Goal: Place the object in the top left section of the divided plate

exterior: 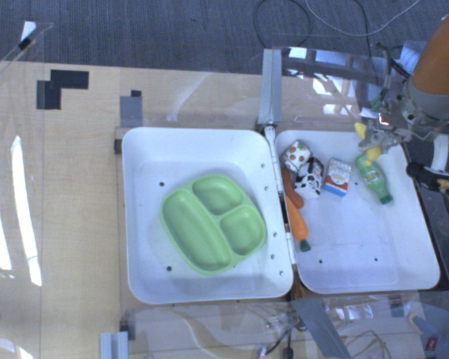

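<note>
Green bottle [374,179] lies just below gripper [376,139], right bin [374,268]; finger opening: cannot tell. Drop straight onto its middle, then carry to divided plate [213,221], top-left section.

We see a robotics lab: a plywood bench [52,200], clear guard panels [329,66], and loose cables [337,13] over grey carpet [172,21].
</note>
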